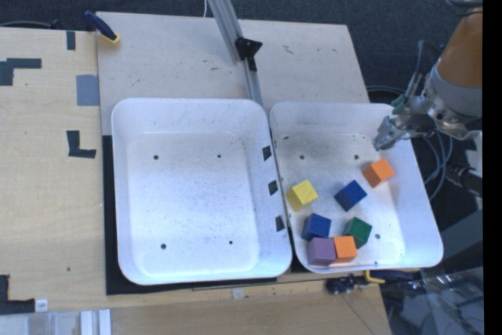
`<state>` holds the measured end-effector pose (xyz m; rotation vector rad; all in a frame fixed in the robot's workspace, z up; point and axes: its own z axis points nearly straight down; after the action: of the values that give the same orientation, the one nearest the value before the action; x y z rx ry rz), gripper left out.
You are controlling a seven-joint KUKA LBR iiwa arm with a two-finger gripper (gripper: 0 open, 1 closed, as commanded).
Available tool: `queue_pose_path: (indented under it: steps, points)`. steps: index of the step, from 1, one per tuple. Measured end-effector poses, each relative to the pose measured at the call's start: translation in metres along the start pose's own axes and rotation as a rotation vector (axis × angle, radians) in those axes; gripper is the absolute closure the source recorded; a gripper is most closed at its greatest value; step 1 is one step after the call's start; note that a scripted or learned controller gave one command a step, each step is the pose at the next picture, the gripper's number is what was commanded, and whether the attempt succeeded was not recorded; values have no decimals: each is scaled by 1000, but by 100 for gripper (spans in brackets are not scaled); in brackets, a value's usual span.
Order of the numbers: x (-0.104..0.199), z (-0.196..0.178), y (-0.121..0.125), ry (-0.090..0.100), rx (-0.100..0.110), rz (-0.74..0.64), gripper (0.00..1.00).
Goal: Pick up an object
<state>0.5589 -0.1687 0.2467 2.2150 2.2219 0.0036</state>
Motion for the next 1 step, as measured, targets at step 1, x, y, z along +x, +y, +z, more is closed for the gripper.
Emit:
queue_pose_path:
  steps: [1]
  points:
    - [1,-13,0,2,5,1,100]
